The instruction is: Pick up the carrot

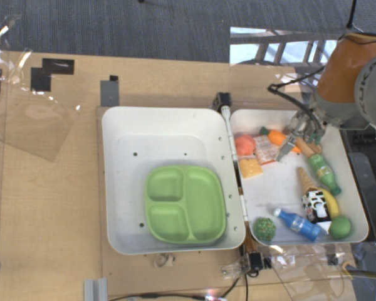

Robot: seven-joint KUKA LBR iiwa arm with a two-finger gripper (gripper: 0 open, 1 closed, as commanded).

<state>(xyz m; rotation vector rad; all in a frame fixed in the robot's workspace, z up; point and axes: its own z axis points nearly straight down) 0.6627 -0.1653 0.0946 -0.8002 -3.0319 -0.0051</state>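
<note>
I am looking down on the bench (44, 187), which is carrying two shallow white bins side by side. The left bin (122, 137) is holding a green divided plate (185, 203) with three compartments, lying toward the near side of that bin. The right bin (269, 187) is carrying the smaller items. The arm (357, 74) is reaching in from the right, its orange band sitting over the far right corner of the right bin, and the gripper (296, 137) is hanging low over the far part of that bin, tilted toward the left.

The carrot (276, 137) is lying at the far end of the right bin, just left of the gripper, its orange body showing beside a small packet (264, 148). One finger is pointing down right next to the carrot, but I am not able to tell how wide the fingers are standing or whether anything is caught between them.

Left of the packet, a pink-red round piece (244, 144) is resting against the divider, with a yellow-orange block (250, 167) just below it. A green bottle (323, 173) is lying along the right wall, an ice-cream cone (306, 178) beside it. Toward the near end I am seeing a black-and-white cow-patterned item (315, 204), a banana (329, 203), a blue bottle (298, 224), a green ball (340, 226) and a speckled green ball (264, 229).
</note>
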